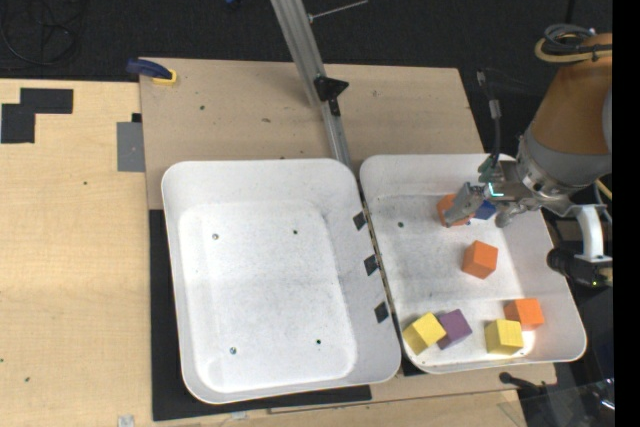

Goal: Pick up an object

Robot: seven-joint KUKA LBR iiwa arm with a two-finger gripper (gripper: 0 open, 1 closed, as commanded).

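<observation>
My gripper (468, 205) is down low in the right bin (400, 177), near its far side. A small orange block (449, 209) lies right at the gripper's left side, and a blue block (487, 211) peeks out on its right, partly hidden by the wrist. Whether either one is gripped is hidden from this angle. An orange cube (480, 259) sits alone just in front of the gripper. Along the bin's near edge lie a yellow block (424, 331), a purple block (455, 326), another yellow block (503, 336) and an orange block (527, 313).
The left bin (180, 185) lies beside the right one, with black clips (371, 264) along the shared rims. A slanted metal rail (300, 45) rises behind the bins. The arm's orange and grey body (570, 125) hangs over the right bin's far right corner.
</observation>
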